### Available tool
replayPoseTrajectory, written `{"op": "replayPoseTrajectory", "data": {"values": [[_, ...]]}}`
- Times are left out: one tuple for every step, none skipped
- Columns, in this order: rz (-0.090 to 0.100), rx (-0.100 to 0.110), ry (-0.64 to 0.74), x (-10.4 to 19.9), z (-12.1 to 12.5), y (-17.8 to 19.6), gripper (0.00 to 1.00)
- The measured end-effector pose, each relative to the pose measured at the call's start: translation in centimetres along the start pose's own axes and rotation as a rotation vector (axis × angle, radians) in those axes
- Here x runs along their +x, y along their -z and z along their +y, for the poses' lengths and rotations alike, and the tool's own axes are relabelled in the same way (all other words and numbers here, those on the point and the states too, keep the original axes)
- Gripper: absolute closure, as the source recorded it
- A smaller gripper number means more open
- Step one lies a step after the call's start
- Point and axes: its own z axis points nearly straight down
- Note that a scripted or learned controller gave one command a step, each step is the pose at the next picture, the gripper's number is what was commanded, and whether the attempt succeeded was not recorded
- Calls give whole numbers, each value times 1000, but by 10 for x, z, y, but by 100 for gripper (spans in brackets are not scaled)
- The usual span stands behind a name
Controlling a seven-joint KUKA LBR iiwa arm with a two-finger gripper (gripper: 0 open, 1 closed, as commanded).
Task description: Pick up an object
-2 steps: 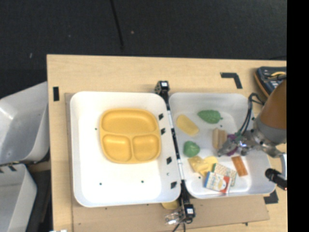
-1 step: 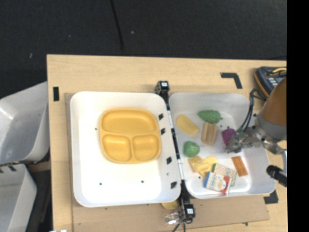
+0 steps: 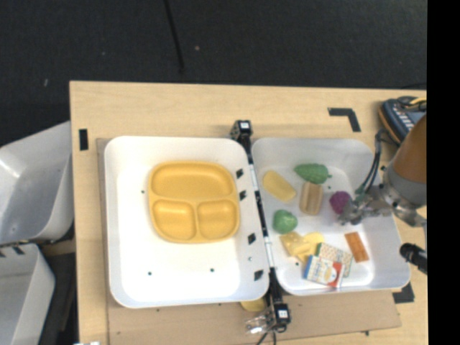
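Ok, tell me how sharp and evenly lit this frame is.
Camera view: soft overall, small items in the right bin lack fine detail; the gripper is blurred; the left bin is bright, nearly washed out; the floor beyond the bench is dark.

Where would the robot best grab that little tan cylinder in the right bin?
Probably across the round sides of the tan cylinder, coming straight down. It seems to lie lengthwise, with a green leafy piece near its top end, so its long flanks look freest.

Arm (image 3: 411, 165) — cut off at right edge
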Motion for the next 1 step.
{"op": "replayPoseTrajectory", "data": {"values": [[-2, -4, -5, -1, 1, 10, 100]]}}
